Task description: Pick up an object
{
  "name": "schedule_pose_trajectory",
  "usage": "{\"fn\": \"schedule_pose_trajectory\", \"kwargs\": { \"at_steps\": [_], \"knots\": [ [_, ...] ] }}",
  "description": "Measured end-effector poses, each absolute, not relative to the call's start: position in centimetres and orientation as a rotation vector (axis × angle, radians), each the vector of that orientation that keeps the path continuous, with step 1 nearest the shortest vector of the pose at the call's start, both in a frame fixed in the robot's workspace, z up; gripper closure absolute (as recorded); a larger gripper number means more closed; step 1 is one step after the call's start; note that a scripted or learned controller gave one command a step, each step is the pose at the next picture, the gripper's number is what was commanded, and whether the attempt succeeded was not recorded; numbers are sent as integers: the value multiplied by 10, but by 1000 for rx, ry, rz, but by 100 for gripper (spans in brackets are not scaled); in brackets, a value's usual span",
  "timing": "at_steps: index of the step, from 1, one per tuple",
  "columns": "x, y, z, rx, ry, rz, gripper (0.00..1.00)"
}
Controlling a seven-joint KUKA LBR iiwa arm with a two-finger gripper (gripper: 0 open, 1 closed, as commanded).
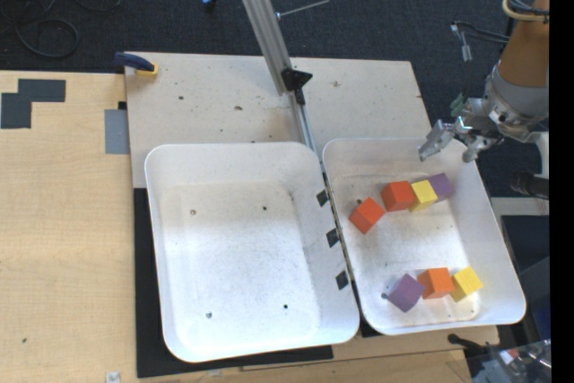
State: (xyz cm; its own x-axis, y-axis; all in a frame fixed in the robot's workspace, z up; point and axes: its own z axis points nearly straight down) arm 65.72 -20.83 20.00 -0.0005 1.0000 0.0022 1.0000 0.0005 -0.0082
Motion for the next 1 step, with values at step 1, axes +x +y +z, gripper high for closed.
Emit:
{"fn": "schedule_pose_trajectory", "kwargs": {
  "at_steps": [1],
  "knots": [
    [658,-208,204,-2214,-2225,4,0]
  ]
}}
